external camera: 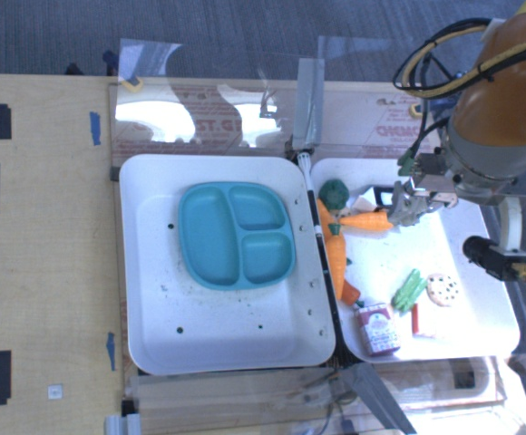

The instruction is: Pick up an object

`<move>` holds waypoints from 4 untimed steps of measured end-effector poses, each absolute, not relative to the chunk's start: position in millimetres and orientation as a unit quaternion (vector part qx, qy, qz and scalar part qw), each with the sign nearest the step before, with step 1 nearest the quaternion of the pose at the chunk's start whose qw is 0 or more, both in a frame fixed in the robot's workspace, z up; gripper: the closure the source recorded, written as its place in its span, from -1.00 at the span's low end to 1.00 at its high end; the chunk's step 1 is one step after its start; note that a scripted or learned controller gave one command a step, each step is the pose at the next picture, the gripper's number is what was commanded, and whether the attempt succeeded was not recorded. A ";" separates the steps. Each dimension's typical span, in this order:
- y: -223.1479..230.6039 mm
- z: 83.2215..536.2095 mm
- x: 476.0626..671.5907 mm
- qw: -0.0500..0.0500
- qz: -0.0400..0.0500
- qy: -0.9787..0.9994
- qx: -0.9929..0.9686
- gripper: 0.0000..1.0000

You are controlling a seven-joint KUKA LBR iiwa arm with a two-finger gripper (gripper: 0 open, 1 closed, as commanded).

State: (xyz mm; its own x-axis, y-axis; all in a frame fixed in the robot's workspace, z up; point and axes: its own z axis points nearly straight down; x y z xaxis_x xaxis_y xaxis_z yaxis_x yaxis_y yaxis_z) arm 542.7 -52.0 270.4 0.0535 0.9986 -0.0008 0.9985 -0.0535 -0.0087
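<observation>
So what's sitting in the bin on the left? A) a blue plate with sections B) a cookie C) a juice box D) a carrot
A: the blue plate with sections lies alone in the left bin; the carrot lies in the right bin.

the arm (503,89) is cut off by the top and right edges, so its upper part is lost. the gripper (406,208) sits over the right bin's (481,333) back edge — its fingertips are too small and blurred to read. the carton's (378,328) label is illegible, and glare washes out that bin's right corner.
</observation>
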 end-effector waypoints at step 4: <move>-11.9 178.3 558.2 0.003 0.005 -0.707 -0.707 -1.00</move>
